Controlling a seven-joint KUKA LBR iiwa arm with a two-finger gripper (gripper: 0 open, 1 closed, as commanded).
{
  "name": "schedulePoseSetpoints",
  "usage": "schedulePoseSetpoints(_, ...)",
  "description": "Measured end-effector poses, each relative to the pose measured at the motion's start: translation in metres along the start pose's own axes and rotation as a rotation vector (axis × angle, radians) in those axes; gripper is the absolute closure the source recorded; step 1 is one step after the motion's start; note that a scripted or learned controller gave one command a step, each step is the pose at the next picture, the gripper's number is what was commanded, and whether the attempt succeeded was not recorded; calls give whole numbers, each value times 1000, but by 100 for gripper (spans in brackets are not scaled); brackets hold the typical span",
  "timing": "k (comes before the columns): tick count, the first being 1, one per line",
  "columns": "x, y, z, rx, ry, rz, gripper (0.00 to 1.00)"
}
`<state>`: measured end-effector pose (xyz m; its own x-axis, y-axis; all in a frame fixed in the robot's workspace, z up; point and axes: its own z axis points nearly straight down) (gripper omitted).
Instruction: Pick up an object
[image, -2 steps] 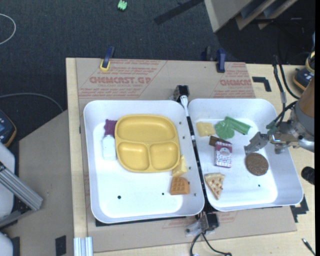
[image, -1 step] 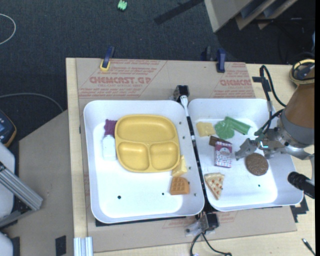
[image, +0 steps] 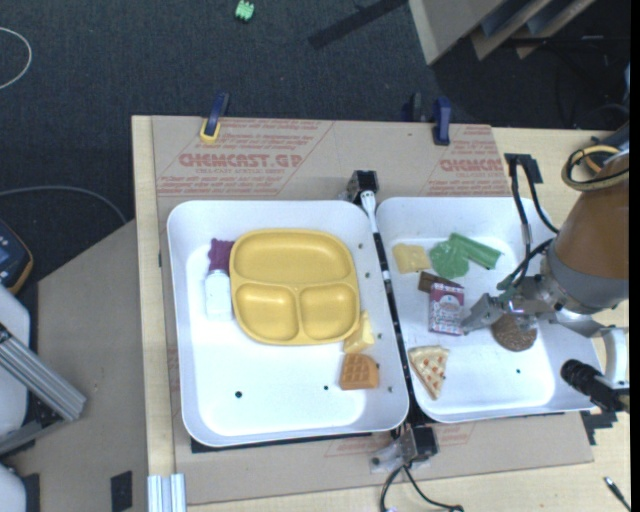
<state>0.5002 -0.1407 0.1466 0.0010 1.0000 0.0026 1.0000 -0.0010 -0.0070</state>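
My gripper (image: 497, 311) hangs low over the right bin (image: 480, 400), reaching in from the right under the orange-banded wrist. A brown round disc (image: 517, 335) lies just below and right of it, partly covered by it. A red and brown packet (image: 445, 303) lies just to its left, close to its tip. Further up lie a green leafy piece (image: 462, 254) and a pale yellow block (image: 409, 258). Near the bin's front sits a pizza slice (image: 430, 368). I see nothing held in the gripper.
The left bin (image: 260, 400) holds a yellow divided plate (image: 295, 285), a white bottle with a purple cap (image: 217, 283), a waffle piece (image: 359, 371) and a thin yellow wedge (image: 364, 333). Black cables (image: 522, 200) run over the right bin's far edge.
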Motion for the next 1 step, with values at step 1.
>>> schedulePoseSetpoints(1, 4, -2, 44, 0, 0, -1, 0)
